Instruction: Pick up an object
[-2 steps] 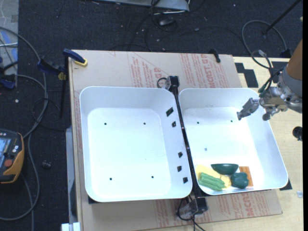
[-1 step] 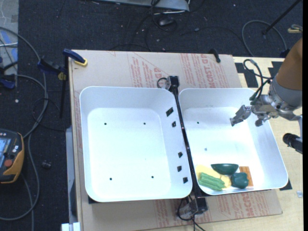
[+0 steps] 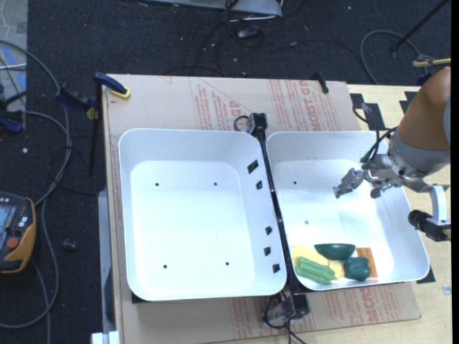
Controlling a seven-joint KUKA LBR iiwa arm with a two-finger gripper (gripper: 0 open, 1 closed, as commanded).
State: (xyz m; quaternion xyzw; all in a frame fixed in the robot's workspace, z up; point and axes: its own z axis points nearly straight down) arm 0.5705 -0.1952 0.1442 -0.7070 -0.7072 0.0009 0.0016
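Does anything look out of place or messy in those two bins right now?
Nothing looks spilled or damaged. The objects are bunched in the right bin's near corner, and the gripper hangs above bare floor, away from them.

Bench topped in printed brown board, carrying two white bins side by side: left bin toward its left edge, right bin reaching its right edge.

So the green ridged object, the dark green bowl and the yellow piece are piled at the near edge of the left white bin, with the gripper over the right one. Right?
Not quite: the pile is in the right white bin, not the left. The camera view shows the green ridged object, the dark green bowl and the yellow piece at that bin's near edge, with the gripper over the same bin.
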